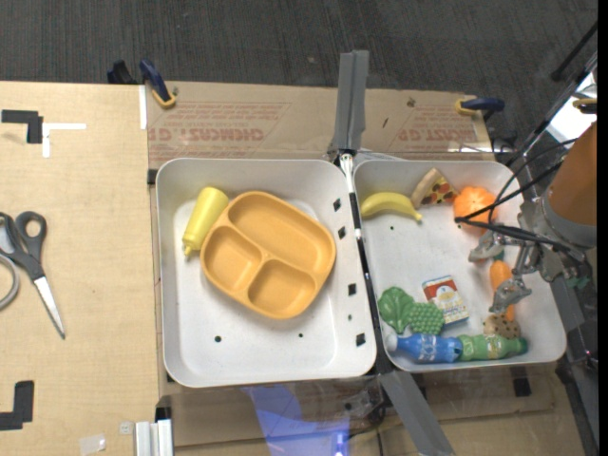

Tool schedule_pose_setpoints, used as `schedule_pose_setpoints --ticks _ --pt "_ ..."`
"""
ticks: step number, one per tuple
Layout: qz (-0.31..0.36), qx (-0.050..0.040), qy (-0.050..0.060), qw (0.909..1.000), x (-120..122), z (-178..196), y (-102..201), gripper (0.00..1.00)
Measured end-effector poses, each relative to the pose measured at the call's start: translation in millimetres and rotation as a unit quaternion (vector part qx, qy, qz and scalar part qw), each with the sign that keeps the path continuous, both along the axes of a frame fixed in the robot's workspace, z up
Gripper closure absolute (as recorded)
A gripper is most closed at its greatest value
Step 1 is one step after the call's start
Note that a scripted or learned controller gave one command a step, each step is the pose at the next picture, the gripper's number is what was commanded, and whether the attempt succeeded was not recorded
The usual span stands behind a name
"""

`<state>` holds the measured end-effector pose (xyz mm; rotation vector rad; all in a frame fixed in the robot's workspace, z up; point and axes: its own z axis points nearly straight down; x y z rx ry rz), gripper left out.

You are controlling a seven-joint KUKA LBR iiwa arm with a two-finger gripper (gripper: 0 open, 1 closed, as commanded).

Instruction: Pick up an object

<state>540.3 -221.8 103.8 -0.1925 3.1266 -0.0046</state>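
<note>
Likely the target is the small orange piece (501, 274) in the right bin (418, 245), since the gripper (508, 275) hangs right over it, near the bin's right wall. Whether the gripper is released or clenched I cannot tell; cables and metal parts blur it, and I cannot see the piece held.

The piece looks like a light, stiff plastic toy, smooth and perhaps slippery, not fragile. Its shape is partly hidden, but it seems a little longer than wide, with the long axis running roughly from the bin's far side to its near side. Which end points where is too small to tell. I judge a hold across the narrow middle is safest. The round orange (472, 202) lies just beyond, the bottle (461, 348) nearer the front.
</note>
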Motion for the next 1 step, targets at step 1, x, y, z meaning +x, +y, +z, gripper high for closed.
schedule_pose_setpoints --ticks 1 --pt "0.000 -0.0010 -0.002 1.0000 1.5 10.2 -0.2 1.00"
